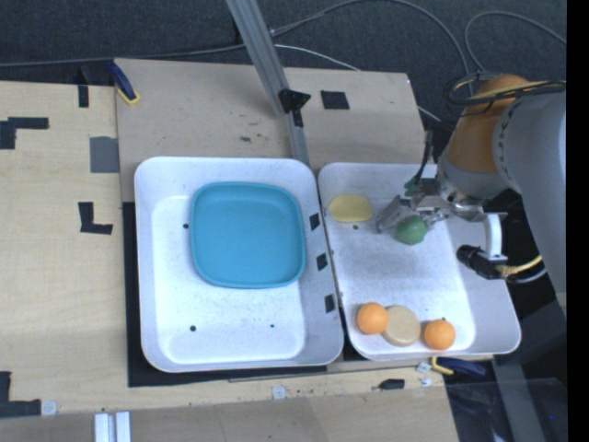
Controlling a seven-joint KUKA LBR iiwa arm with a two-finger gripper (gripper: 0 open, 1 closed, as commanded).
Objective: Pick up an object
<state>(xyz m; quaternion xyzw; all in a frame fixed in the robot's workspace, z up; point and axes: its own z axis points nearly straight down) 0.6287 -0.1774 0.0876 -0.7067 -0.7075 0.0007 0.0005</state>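
Green ball (411, 232) sits in the right bin (488, 334), just right of the yellow disc (350, 209). Directly above it is the pincer (408, 217), fingers apart and straddling it. By my reading, closing and lifting remain.

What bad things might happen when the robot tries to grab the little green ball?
1. The green ball is round and sits right at the gripper, so it might roll or squirt away when squeezed.
2. The pale yellow piece lies close beside it in the right bin; the gripper might bump it.
3. The ball is near the bin's far end, so a nudge might push it against the wall, making it harder to grab.
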